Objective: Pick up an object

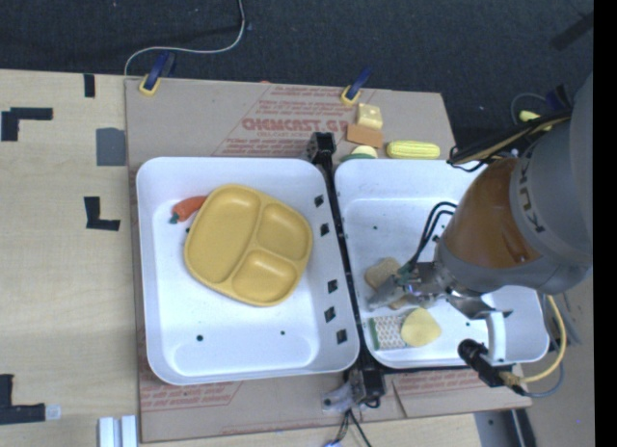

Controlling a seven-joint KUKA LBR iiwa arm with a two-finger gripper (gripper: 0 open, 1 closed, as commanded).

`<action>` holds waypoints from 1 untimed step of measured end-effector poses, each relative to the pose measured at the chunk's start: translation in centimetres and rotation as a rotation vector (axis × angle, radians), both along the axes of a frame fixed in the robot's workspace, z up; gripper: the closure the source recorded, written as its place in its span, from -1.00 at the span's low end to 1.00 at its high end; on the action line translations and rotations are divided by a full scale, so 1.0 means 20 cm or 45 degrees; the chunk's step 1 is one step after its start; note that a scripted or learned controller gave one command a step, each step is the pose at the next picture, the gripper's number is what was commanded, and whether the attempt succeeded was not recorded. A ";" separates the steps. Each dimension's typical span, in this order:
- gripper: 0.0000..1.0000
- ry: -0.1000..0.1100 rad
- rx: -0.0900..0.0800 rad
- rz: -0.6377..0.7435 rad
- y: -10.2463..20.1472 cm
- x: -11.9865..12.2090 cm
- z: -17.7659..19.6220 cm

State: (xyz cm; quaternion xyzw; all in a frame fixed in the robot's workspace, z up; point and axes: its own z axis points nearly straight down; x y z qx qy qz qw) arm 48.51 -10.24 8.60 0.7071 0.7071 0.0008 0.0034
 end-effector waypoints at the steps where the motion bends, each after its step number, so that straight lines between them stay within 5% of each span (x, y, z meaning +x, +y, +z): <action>1: -1.00 -0.004 0.000 0.005 -0.06 0.43 0.26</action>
